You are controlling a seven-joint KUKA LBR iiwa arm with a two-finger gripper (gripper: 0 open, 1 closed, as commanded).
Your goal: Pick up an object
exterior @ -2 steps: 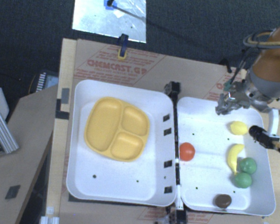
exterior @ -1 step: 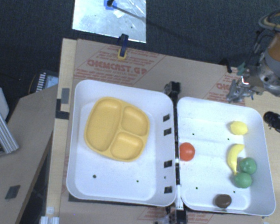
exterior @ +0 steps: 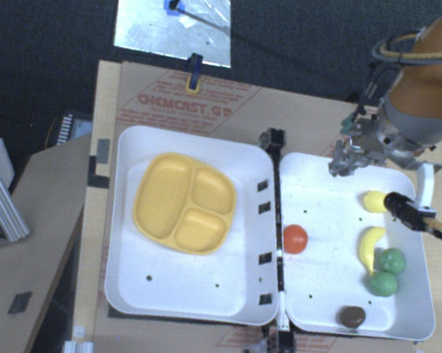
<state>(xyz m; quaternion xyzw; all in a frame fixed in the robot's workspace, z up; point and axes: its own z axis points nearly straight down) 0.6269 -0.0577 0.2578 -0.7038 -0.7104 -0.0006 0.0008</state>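
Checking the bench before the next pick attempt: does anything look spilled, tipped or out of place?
Nothing stands out. The yellow divided tray lies flat in the left bin, slightly turned. The orange ball, banana and other pieces sit loose in the right bin.

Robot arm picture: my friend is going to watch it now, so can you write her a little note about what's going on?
Tool: hangs over the back edge of the right white bin, nothing seen between its fingers; open or shut is unclear.
Right bin holds: small orange-red ball by the divider, yellow lemon-shaped toy, yellow banana-shaped toy, two green round toys touching each other, brown round toy near the front.
Left white bin holds a yellow three-compartment plastic plate.
Done: nothing picked up yet.
Left: choose an object, grasp it, lift it.
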